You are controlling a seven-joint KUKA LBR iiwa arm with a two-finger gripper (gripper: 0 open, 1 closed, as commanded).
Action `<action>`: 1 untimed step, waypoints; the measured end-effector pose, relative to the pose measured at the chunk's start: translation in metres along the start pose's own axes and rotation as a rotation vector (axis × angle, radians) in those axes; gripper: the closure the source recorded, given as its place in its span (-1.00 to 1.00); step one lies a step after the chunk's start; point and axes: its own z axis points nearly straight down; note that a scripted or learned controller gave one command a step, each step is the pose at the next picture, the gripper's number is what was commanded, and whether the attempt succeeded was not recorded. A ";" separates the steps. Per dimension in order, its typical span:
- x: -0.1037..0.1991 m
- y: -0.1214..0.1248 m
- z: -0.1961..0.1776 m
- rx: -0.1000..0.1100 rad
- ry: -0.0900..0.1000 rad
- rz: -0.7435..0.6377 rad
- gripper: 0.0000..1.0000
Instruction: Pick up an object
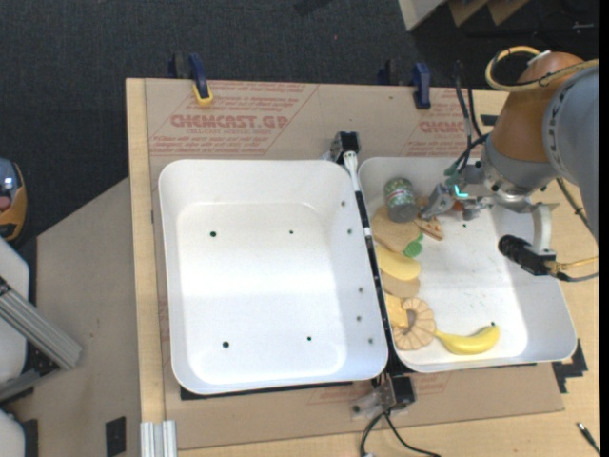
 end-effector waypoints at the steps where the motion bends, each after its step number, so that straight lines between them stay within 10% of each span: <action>1: 0.026 0.025 0.006 0.043 -0.002 0.010 -1.00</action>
